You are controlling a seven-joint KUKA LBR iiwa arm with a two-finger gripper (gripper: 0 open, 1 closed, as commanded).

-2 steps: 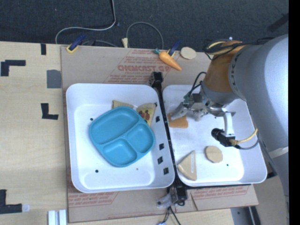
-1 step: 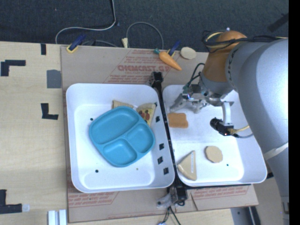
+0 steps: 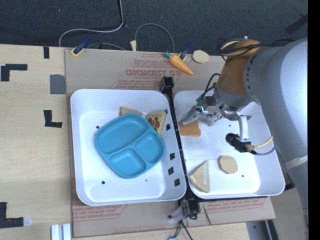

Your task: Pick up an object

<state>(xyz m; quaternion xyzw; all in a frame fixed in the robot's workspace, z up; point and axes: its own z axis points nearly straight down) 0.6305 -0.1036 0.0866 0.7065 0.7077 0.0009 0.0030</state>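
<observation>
My gripper [image 3: 192, 116] reaches down into the right bin [image 3: 260, 181] near its left wall. Its metal fingers point left, just above an orange-brown bread-like piece [image 3: 190, 130] on the bin floor. A round tan cookie [image 3: 228, 164] and a pale sandwich wedge [image 3: 201, 176] lie nearer the bin's front. Nothing shows between the fingers.
The left bin [image 3: 82, 114] holds a blue divided plate [image 3: 130, 145] with a tan slice [image 3: 129, 112] and a pizza-like piece [image 3: 156, 119] behind it. On the cardboard beyond the bins lie a toy carrot [image 3: 181, 64] and a small beige disc [image 3: 201, 57]. Cables run along the back.
</observation>
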